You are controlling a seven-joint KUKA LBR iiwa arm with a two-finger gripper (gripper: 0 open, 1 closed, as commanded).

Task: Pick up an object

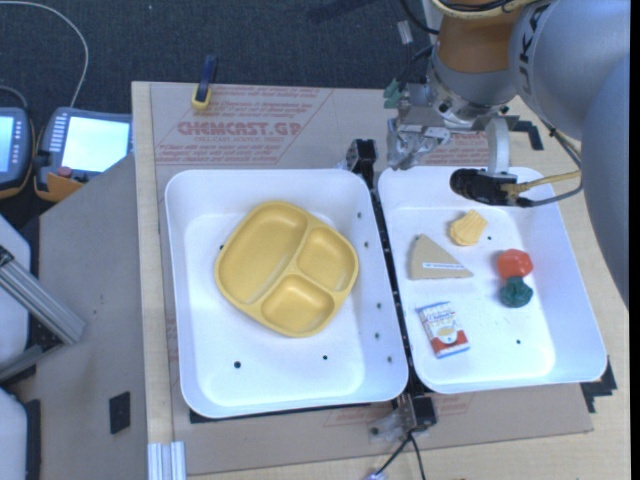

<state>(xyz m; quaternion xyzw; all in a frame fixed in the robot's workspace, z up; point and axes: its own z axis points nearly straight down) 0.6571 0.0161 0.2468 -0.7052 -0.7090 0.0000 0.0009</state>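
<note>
Broadly, the bench (250,118) carries a board with two shallow white plastic bins. The left bin (200,368) holds a yellow plate (287,266), smooth, rounded and split into three compartments. The gripper (412,148) hangs over the far rim of the right bin (560,348), close to the seam between the bins; whether it is open or closed cannot be told.

Every small thing in the right bin lies nearer the camera than the gripper, so the coming move probably turns on a reach down and in towards the viewer. A flat tan wedge (435,259) lies almost straight below it, long edge across the bin, tip pointing away. Beyond the wedge sits a small printed carton (442,329), boxy and slightly skewed. A ridged yellow piece (467,228) lies closest, just right of the wedge. A glossy red piece (514,263) touches a knobbly green piece (516,292) further right.
</note>
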